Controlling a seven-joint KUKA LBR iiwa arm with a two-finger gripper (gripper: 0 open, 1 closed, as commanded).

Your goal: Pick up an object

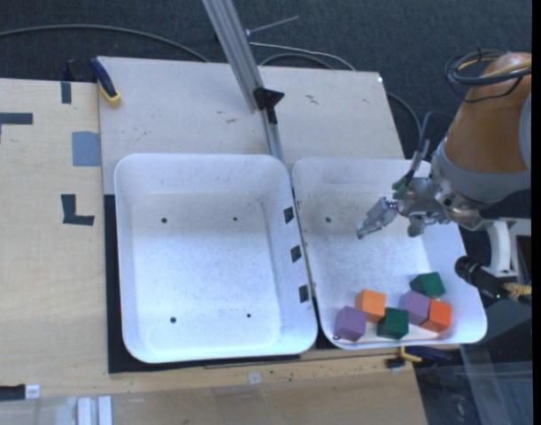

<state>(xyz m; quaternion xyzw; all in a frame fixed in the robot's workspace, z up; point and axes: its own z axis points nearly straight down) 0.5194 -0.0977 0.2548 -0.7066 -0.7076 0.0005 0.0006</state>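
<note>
Several small cubes lie bunched in the near right corner of the right bin (341,193): a green one (427,283), a purple one (415,305), an orange one (439,314), another orange (371,303), a green (394,323) and a purple (350,322). My gripper (394,227) hangs over the middle of that bin, behind the cubes and apart from them. It is open, fingers spread, one fingertip (368,228) pointing left, and nothing sits between them.
The left bin (128,237) sits beside the right one, their rims touching. A slanted metal rail (239,51) runs from the top down to the join between the bins. A yellow-tipped clamp (106,82) lies at the board's far left corner.
</note>
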